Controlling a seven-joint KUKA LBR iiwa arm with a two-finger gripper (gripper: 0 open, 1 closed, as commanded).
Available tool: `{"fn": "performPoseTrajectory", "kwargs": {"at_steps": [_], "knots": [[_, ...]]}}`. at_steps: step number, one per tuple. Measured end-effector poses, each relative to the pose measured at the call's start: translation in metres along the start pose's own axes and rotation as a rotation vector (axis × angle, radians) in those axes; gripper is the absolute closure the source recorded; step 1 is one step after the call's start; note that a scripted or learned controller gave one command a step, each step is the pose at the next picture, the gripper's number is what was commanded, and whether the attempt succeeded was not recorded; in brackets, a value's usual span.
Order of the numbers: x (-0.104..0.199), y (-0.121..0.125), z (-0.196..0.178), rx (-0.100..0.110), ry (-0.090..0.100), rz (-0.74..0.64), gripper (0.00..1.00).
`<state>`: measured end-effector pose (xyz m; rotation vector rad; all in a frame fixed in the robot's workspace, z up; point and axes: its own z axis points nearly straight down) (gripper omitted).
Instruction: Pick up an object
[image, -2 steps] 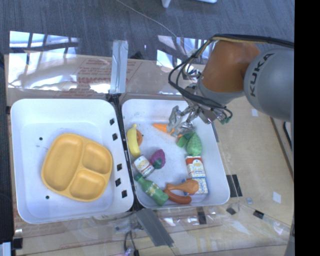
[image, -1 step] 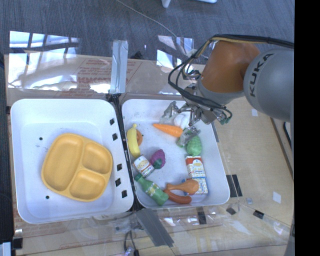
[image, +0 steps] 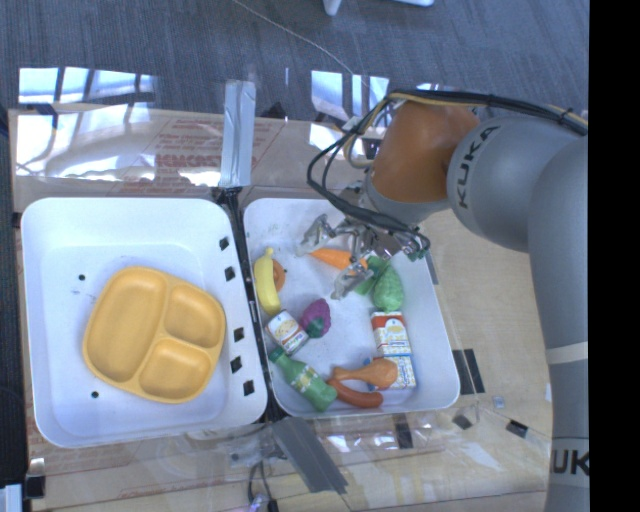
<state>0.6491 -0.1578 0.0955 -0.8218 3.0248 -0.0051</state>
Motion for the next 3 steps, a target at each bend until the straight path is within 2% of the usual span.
{"fn": "performPoseTrajectory", "kwargs": {"at_steps": [1, 2, 3], "knots": [[-0.003, -0.001, -0.014, 0.006, -0.006, -0.003, 1.0], [-0.032, 0.052, -0.144, 0.006, -0.01, 0.083, 1.0], [-0.04, 0.055, -0.065, -0.009, 0.01, 0.043, 1.0]]}}
